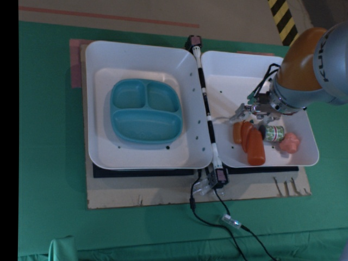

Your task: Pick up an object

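Note:
The right bin (228, 69) holds an orange carrot-like toy (255, 147) with orange slices (242, 131) beside it, near the front wall. A small green and white can (274, 133) lies on its side just right of them, and a pink toy (291, 142) sits at the front right corner. My gripper (251, 113) hangs low over the bin, just above and behind the orange pieces and the can. The wrist hides its underside.
The left bin (98, 56) holds a teal divided plate (145, 111). A black and white divider bar (205, 99) runs between the bins. Cables (217, 211) trail from its front end across the green bench.

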`<action>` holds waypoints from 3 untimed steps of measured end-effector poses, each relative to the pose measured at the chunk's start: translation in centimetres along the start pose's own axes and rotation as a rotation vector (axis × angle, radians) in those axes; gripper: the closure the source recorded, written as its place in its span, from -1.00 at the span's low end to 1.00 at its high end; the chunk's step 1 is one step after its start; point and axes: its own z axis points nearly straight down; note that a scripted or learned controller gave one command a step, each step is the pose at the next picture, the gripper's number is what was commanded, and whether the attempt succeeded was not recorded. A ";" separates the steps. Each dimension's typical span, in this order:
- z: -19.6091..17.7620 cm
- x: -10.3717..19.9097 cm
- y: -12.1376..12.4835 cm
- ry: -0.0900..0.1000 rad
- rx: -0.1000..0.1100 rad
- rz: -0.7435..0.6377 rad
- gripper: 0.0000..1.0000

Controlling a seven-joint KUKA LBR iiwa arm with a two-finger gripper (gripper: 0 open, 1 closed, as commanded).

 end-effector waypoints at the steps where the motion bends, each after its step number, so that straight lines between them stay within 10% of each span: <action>1: -0.9 -0.1 0.2 -0.001 -0.002 0.003 1.00; 2: -2.7 0.5 0.0 0.000 0.000 0.004 1.00; 3: -16.5 4.2 1.0 0.003 0.011 0.000 1.00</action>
